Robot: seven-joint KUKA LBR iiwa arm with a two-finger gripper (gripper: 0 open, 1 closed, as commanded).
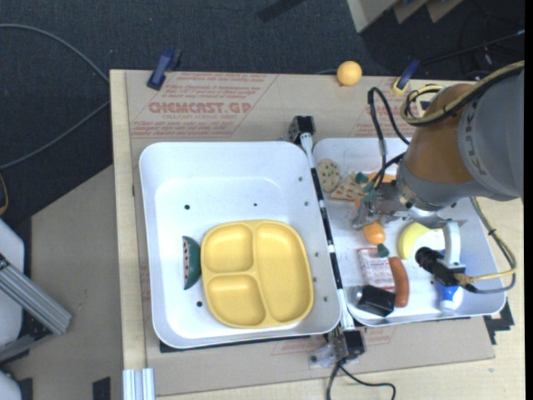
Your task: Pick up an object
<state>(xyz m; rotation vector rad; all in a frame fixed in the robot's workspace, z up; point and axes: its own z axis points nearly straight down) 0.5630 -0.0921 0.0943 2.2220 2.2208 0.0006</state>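
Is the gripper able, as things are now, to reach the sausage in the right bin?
Probably yes. The sausage lies uncovered near the front of the right bin, just below the gripper, with nothing lying on it.

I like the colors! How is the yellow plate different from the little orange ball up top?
The yellow plate is wide and flat with three compartments; the orange ball is small and round. The plate lies inside the left bin; the ball sits outside both bins, on the bench. Neither touches the gripper.

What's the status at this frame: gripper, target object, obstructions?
Gripper low in right bin, above small orange object. No grasp visible. Clutter close: cookie, sausage, packet.
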